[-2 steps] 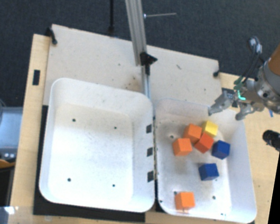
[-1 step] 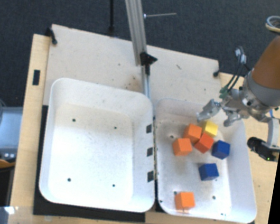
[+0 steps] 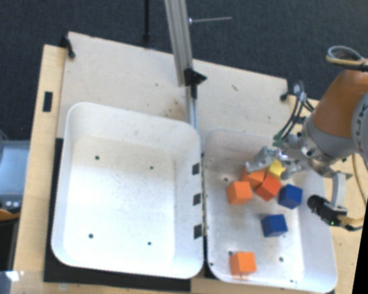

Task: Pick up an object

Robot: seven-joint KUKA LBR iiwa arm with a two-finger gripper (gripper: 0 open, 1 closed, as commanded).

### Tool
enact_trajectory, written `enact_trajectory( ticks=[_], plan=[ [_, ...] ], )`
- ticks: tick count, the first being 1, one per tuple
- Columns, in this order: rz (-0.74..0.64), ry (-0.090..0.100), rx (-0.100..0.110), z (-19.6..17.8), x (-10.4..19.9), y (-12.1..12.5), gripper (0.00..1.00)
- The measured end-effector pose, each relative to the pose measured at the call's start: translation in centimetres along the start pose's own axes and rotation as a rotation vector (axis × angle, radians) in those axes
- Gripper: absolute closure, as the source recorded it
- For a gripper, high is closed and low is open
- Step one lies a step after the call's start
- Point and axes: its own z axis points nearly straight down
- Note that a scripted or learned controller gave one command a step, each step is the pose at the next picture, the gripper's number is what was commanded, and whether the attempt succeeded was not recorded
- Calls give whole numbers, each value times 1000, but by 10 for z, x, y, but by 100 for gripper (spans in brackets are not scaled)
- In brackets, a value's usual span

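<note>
My gripper (image 3: 274,161) hangs over the far middle of the right bin (image 3: 303,269), right above a tight cluster of blocks. That cluster holds a yellow block (image 3: 276,169), a red-orange block (image 3: 268,187) and a small orange block (image 3: 255,177). An orange cube (image 3: 239,192) lies just left of the cluster. Two blue cubes sit to the right, one (image 3: 290,196) beside the cluster and one (image 3: 274,225) nearer the front. A further orange cube (image 3: 243,262) rests near the bin's front edge. The wrist hides whether anything sits between the fingers.
The left bin (image 3: 127,189) lies beside the right one. A slanted aluminium rail (image 3: 179,26) rises from the back of the bench between the bins. A black cable end (image 3: 325,208) hangs from the arm over the right bin's right side.
</note>
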Motion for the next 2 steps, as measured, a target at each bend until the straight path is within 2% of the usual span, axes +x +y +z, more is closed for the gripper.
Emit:
enact_trajectory(
  ticks=[1, 2],
  plan=[
    [1, -2, -9, 40, -6, 4, 0],
    [4, 0, -13, 27, -6, 6, 100]
  ],
)
